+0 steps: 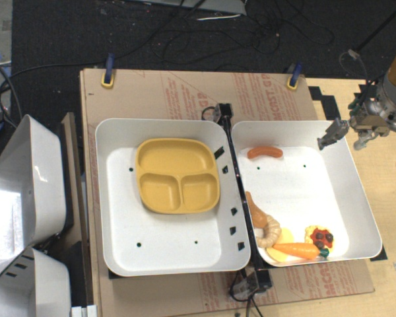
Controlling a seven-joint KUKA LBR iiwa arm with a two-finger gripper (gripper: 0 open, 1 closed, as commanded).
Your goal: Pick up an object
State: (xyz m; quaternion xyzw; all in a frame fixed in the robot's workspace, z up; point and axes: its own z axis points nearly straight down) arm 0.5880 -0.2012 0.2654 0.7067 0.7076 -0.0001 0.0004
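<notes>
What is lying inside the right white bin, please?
Inside the right bin: a sausage near the far wall, and a carrot, a shrimp-like piece and a small pizza toy at the near edge. Anything beneath that pile is covered.

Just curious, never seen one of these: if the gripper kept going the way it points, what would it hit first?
Probably the right bin: the gripper hangs over its far right corner, apparently pointing down; height is unclear.

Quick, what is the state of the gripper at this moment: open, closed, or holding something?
Gripper: open, holding nothing, above the far right corner of the right bin.
</notes>
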